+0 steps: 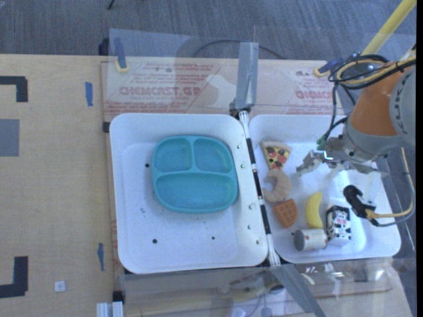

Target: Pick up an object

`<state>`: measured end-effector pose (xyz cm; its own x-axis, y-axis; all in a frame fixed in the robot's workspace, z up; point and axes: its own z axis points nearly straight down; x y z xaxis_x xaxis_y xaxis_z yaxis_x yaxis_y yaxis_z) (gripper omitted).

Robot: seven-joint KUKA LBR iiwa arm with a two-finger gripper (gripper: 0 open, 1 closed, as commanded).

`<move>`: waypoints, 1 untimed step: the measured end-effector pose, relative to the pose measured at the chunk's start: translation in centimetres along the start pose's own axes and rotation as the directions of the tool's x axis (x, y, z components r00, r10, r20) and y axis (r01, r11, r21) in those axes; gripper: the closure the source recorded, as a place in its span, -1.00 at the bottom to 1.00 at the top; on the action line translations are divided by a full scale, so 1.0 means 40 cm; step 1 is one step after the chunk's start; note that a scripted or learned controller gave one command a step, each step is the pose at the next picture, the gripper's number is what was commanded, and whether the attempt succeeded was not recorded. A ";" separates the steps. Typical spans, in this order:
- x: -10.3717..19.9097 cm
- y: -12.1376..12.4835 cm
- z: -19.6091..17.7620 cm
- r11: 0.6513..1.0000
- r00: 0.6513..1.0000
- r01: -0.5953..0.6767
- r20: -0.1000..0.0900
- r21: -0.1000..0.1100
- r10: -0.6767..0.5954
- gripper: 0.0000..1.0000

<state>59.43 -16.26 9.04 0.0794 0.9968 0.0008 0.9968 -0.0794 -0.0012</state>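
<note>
Here the gripper (316,162) is hovering, fingers spread and empty, in the right bin (390,243); descending between pizza (276,154) and banana (314,209), it is risking closing on nothing.

The arm (383,111) runs off the right edge, so most of it is cut away. Its wrist sits over the far right corner of the right bin (390,246) and hides the bin wall there. Can't really make out the gripper (322,158), it's too small and blurry. The small black-and-white thing (338,222) near the banana (314,210) is too fuzzy to identify.
</note>
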 end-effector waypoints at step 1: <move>-0.026 -0.137 0.001 0.999 0.999 0.035 0.003 -0.015 -0.035 -1.00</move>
<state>53.88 -16.87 9.00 0.0442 0.9990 -0.0018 0.9989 -0.0441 0.0143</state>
